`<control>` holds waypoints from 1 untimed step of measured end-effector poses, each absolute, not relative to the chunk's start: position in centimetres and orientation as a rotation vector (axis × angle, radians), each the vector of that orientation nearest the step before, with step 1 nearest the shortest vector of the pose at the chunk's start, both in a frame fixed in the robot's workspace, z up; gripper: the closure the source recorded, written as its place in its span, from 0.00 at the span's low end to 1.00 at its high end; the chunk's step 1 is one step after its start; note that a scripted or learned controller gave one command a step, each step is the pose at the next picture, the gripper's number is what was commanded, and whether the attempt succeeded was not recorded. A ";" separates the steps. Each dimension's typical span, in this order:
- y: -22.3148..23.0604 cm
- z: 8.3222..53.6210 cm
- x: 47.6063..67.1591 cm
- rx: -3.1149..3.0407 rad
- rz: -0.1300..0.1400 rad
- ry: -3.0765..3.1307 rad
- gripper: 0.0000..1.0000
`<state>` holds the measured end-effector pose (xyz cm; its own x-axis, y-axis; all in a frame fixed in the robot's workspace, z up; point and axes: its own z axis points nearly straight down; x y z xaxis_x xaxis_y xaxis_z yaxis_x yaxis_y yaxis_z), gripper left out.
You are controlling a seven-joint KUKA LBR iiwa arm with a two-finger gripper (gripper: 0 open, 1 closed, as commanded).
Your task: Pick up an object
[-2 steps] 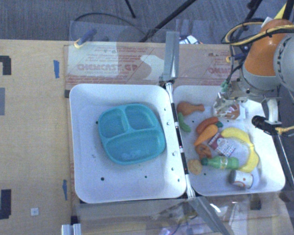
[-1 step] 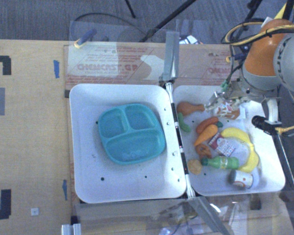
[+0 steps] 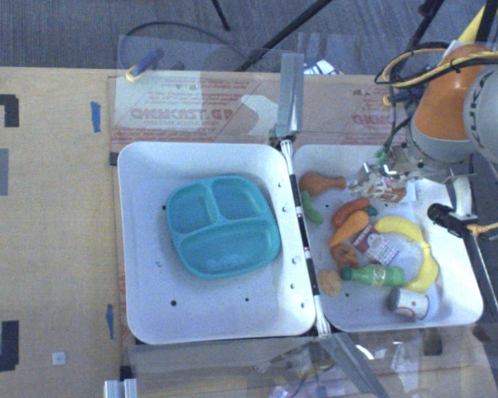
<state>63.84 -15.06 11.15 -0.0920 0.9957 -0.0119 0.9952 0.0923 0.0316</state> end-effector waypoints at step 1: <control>-14.7 12.4 64.1 2.090 0.032 2.305 1.00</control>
